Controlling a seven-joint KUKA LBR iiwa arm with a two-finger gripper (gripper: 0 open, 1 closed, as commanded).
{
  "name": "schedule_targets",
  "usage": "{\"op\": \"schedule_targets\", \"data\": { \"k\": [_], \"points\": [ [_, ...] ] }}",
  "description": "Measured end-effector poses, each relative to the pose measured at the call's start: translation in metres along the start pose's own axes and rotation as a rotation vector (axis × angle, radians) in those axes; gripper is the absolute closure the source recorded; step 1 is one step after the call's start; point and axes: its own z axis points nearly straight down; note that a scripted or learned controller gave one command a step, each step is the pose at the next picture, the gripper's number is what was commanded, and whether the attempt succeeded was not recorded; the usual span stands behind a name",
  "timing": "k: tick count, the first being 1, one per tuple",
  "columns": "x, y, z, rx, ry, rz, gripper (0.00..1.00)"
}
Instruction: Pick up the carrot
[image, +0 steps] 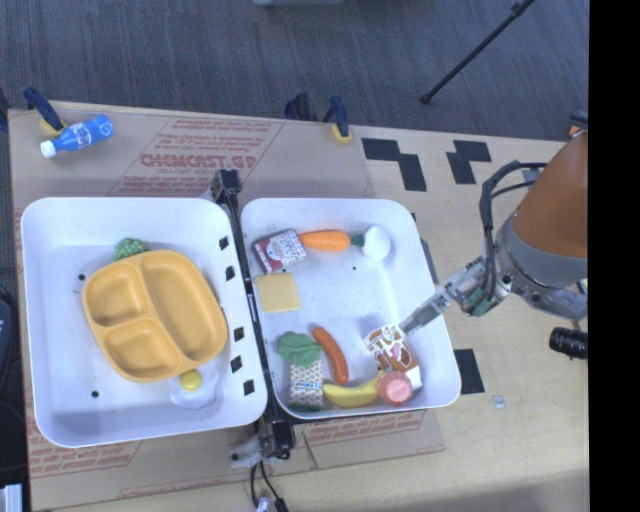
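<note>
The gripper (412, 322), its state impossible to tell, hovered at the right bin's (425, 250) edge, apparently approaching; next it needed to reach the carrot (324, 240) at the far side.

The carrot (326, 240) was orange with a small green top at its right end. It lay flat on its side, lengthwise left to right, near the far wall of the right bin (395, 213).

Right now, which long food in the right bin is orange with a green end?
The orange carrot with the green tip, lying along the bin's far side. The sausage is red; the banana is yellow.
</note>
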Motion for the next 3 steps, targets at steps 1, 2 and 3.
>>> {"op": "schedule_targets", "data": {
  "k": [1, 2, 3],
  "points": [
    [0.000, 0.000, 0.000, 0.000, 0.002, -0.187, 0.00],
    [-0.055, 0.087, -0.035, 0.000, 0.000, -0.019, 0.00],
    [-0.046, 0.159, 0.053, 0.003, 0.004, -0.029, 0.00]
  ]
}}
